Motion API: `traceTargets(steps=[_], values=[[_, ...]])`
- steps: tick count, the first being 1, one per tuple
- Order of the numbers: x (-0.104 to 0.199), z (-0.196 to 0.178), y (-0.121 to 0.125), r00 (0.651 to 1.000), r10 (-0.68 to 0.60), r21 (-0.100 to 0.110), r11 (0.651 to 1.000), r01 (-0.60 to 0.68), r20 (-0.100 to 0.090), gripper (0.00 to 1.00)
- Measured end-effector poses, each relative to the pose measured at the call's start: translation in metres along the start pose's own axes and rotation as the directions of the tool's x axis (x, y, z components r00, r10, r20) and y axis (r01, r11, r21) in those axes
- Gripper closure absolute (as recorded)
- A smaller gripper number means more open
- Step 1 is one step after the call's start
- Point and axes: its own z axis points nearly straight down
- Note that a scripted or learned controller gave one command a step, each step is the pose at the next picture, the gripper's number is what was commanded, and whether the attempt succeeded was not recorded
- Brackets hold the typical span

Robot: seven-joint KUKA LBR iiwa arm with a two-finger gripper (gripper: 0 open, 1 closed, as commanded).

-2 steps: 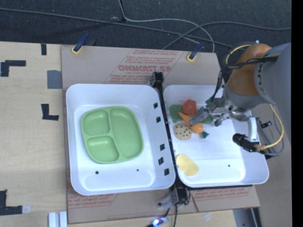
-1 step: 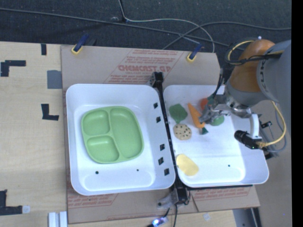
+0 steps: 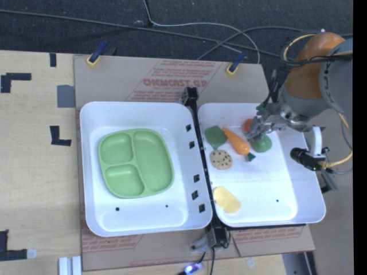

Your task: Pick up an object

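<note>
The arm is reaching in from the right and hanging its end effector (image 3: 259, 132) low over the far part of the right bin (image 3: 287, 205), among a cluster of small toys. Directly under and beside it are sitting a green round piece (image 3: 262, 144) and a red piece (image 3: 248, 124), the red one partly covered by the wrist hardware. Just to the left an orange carrot (image 3: 237, 141) is lying at a slant, touching or nearly touching the green round piece. Farther left a dark green flat piece (image 3: 215, 136) is resting near the bin's left wall, with a speckled cookie (image 3: 221, 160) just near of it and a pale yellow piece (image 3: 227, 200) well apart, toward the near side.

Whether the end effector is open or closed cannot be told; the view from above is hiding that part. Nothing is visibly lifted: every toy appears to be lying on the bin floor. So the task looks to be at the approach or grasp stage, with the pick itself and the lift not yet shown as done.

The left bin (image 3: 92, 153) is carrying a light green divided plate (image 3: 136, 162), well apart from the action.
</note>
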Motion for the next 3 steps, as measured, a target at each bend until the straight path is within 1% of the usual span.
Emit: traceTargets(steps=[1, 2, 3], values=[[0.001, -0.043, 0.001, 1.0, 0.0, 0.0, 1.0, 0.0, 0.0, 1.0], [0.058, -0.036, -0.009, 1.0, -0.004, 0.005, 1.0, 0.004, -0.001, 1.0], [0.12, -0.042, -0.016, 1.0, -0.005, 0.005, 1.0, 0.005, -0.002, 1.0]])
